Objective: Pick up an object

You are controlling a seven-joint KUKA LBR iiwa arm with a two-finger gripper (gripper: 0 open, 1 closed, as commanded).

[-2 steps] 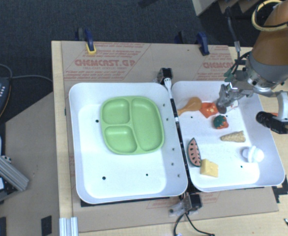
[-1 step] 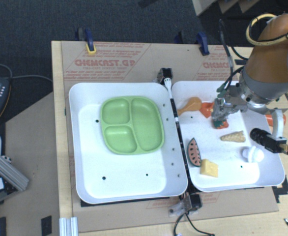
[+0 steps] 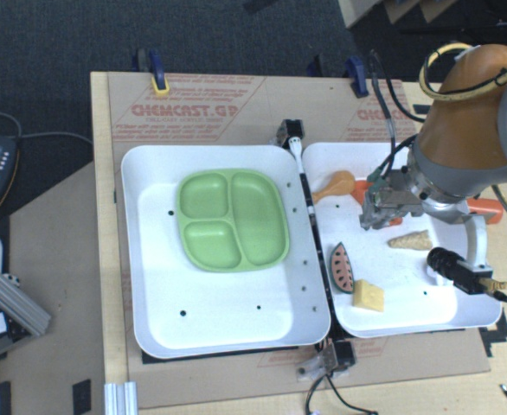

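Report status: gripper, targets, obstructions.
Gripper over right bin. Beige wedge right beside it; watermelon slice and cheese block toward the bin's near edge. Nothing on top of them.

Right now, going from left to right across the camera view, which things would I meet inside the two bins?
green divided plate → watermelon slice → yellow block → beige wedge → orange piece
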